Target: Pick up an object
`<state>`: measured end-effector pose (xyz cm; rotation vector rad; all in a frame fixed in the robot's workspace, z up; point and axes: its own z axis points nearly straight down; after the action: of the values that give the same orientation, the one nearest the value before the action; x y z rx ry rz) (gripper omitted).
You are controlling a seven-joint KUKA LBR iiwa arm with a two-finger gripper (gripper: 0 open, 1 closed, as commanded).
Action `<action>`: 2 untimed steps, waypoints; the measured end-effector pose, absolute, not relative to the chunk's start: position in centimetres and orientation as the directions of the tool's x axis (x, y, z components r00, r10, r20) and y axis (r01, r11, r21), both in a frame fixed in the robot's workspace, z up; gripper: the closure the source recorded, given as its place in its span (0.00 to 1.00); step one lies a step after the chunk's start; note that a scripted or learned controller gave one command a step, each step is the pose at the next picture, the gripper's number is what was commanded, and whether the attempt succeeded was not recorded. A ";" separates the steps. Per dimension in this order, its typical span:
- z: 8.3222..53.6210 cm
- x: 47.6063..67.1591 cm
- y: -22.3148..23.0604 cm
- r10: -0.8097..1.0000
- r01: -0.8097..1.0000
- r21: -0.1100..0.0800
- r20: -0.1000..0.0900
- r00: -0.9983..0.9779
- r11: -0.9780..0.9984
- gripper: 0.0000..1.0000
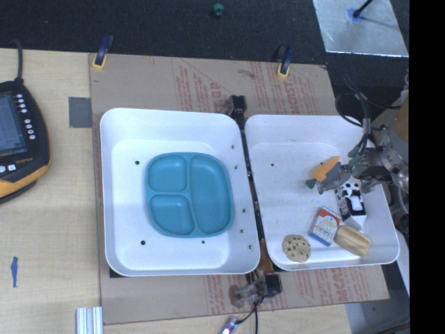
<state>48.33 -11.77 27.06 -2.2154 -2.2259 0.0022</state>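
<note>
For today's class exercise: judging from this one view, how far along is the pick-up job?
Done: the claw has reached into the right bin, beside the orange carrot toy. In hand: nothing visibly gripped. Left: grasping and lifting; the cookie and bread roll lie on the bin floor.

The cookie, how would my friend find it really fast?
Look in the right white bin, along its near edge. The round tan cookie with dark chips lies at the left end of the row, beside a small blue-and-white box. It is the only flat, speckled circle there.

End effector over carrot, right bin
</note>
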 end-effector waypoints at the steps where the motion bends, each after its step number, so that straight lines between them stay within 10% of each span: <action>1: 12.0 51.3 -16.3 1.000 1.000 -0.006 0.000 -0.005 0.005 0.00; 2: 10.5 58.4 -17.8 1.000 1.000 0.017 0.004 -0.014 0.014 0.00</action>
<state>58.41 -17.79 10.50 -2.2127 -2.2430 -0.0227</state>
